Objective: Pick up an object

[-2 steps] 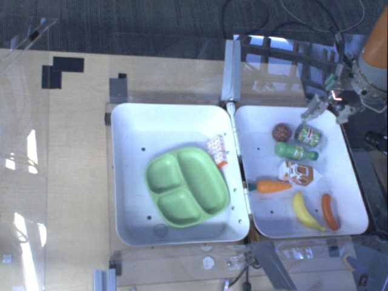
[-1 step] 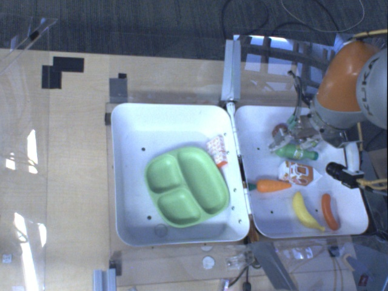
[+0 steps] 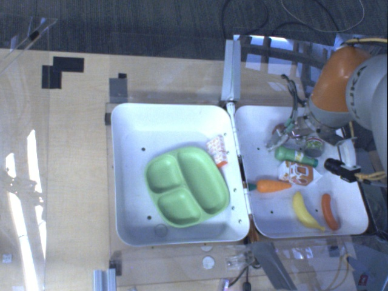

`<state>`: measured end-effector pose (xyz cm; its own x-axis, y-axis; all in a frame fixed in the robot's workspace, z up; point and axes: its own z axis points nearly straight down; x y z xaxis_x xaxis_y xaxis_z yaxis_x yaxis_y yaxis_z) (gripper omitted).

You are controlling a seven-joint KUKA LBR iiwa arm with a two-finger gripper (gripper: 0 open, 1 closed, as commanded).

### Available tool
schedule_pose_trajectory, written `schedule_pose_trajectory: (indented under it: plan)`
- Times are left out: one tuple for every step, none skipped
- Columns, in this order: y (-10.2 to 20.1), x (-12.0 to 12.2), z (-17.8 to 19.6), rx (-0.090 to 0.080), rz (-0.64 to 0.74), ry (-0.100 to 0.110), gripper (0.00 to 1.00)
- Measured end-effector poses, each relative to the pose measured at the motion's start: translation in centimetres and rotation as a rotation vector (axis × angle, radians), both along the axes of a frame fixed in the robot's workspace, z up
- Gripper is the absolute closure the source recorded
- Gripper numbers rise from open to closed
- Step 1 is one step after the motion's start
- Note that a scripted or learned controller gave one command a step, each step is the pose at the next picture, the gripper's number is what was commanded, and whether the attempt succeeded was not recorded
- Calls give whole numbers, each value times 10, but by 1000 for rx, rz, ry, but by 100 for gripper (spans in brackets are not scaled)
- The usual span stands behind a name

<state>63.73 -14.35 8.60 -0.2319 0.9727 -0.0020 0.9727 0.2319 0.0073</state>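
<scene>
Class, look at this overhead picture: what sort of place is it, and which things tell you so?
Most likely a robotics lab bench for grasping trials. A grey-and-orange arm reaches over two shallow white bins holding toy food, such as a carrot and banana, with loose cables on the floor behind.

I can't read any text from here. The small packet in the left bin and the carton in the right bin carry print, but it's too blurred.

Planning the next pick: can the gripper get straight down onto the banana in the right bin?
Probably yes. The banana lies flat with nothing on it, with gaps to the sausage and carrot. The gripper hangs farther back over the right bin.
</scene>
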Motion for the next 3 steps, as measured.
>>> schedule_pose_trajectory:
  plan:
    - [2,1,8,3,2,1,100]
    - [41,3,129,0,34,1,100]
    - [40,2,128,0,34,2,0]
